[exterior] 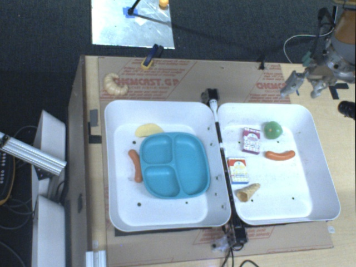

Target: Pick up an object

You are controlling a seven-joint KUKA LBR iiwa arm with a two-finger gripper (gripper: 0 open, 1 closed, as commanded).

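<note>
Five small objects lie in the right bin (pixel 317 149): a green ball (pixel 272 129) near its far edge, two cartons (pixel 251 141), a sausage (pixel 280 156) and a cone (pixel 248 191). The pincer (pixel 308 85) hovers beyond the bin's far right corner, fingers apart, holding nothing. Nothing is picked yet; the next move calls for travelling over one item and descending.

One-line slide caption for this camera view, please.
End effector poised above the right bin's far corner; green ball, sausage and cartons lie inside.
</note>
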